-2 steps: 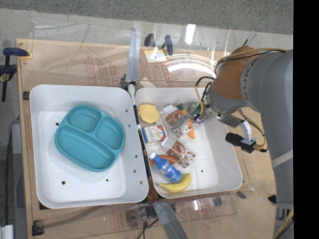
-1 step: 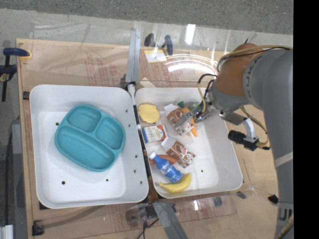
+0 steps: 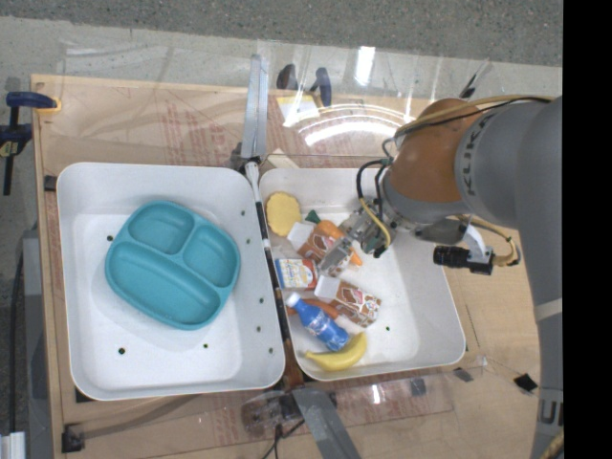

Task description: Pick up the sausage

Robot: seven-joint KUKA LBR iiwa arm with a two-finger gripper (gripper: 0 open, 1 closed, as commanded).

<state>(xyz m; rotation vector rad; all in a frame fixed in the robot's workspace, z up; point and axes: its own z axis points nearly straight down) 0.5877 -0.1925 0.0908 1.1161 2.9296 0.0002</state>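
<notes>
Pincer [image 3: 341, 250], lowered among the clutter at the left-hand part of the right bin [image 3: 432, 325]; whether apart or together: cannot be told, outline merging with the items beneath

Sausage [image 3: 314, 246], taken to be the reddish-brown piece just left of the pincer, touching or very nearly touching its tip; not seen clamped; partly overlapped by the pincer on its right end

Orange piece [image 3: 328, 227], just above and left of the pincer, beside the sausage

Small carton [image 3: 295, 273], below and left of the pincer, near

Brown packet [image 3: 360, 304], directly below the pincer, near, lying flat and tilted

Yellow round piece [image 3: 282, 212], above and left of the pincer, beyond the sausage

Blue bottle [image 3: 320, 325], below the pincer and slightly left, on its side

Banana [image 3: 338, 354], farthest below the pincer, against the bin's near wall

Arm [image 3: 507, 170], grey, with orange band [image 3: 430, 165], up and to the right of the pincer

Left bin [image 3: 76, 256], well apart to the left of the pincer, bearing a teal sectioned plate [image 3: 172, 263]
</notes>
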